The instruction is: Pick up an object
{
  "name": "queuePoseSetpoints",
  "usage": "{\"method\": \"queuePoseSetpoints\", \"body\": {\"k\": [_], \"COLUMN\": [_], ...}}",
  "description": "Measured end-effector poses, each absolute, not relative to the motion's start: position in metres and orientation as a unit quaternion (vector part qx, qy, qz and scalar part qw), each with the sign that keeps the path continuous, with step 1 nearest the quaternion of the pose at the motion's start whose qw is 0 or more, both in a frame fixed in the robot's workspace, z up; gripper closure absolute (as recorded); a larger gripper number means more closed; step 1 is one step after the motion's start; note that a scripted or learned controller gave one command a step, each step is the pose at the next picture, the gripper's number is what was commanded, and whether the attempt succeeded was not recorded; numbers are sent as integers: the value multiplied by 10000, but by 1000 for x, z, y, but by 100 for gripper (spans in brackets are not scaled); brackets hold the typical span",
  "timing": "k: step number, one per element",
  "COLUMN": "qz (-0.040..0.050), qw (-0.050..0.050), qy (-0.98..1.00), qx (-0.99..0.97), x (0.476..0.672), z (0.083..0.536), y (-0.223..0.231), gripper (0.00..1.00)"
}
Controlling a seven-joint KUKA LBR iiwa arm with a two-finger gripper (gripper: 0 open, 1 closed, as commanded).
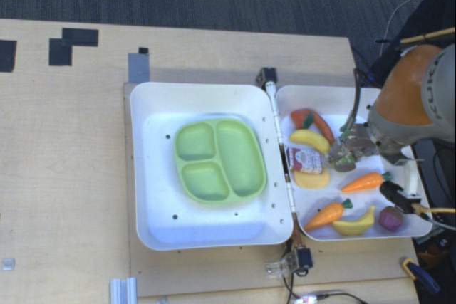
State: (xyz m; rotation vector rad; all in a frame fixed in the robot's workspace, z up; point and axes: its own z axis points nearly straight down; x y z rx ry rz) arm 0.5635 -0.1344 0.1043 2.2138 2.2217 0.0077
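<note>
Hovering low in right white bin (420, 228), claw (343, 156) sits just right of small red-and-white packet (308, 161) and yellow plastic banana (311, 141). You cannot tell whether claw is open, shut, or gripping anything: too small, blurred. Candidate objects crowd near it: orange toy carrot (362, 183) to near right, red pepper-like toy (308, 117) farther back. Pick one target, centre claw over it, descend straight, avoid nudging neighbours. Left bin (153, 224) carries green divided plastic plate (219, 160); leave alone.
</note>
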Motion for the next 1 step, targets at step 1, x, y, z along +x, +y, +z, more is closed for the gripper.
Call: {"method": "queuePoseSetpoints", "body": {"k": [1], "qz": [20], "qw": [11], "qy": [7089], "qx": [7053], "x": [519], "z": [185], "y": [-48], "gripper": [100]}}
